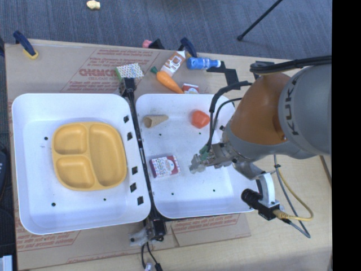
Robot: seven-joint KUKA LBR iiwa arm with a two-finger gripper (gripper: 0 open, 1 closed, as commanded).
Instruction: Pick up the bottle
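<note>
- While the arm point(282, 114) is reaching in from the right, its claw point(198, 161) is hanging low over the right bin point(186, 205), near the bin's middle; whether it is clenched or released I cannot tell, and nothing is visibly caught in it.
- Sitting outside both bins, the blue bottle point(202, 64) is lying on its side on the cardboard-covered tabletop point(84, 69) beyond the right bin's far rim, so the claw is working well apart from it.
- A second, white bottle with an orange label point(172, 64) is lying tilted just beside the blue one, with a carrot point(168, 82) at its lower end; that crowding is likely to make a clean grasp awkward.
- Inside the right bin, a small red-and-white packet point(164, 166) is lying just left of the claw, a cone point(154, 120) and an orange-red piece point(199, 118) nearer the far wall.
- The left bin point(25, 151) is holding a yellow divided plate point(89, 154).
- Judging from this, the pick is not yet begun: the claw would need to lift and travel past the far rim.
</note>
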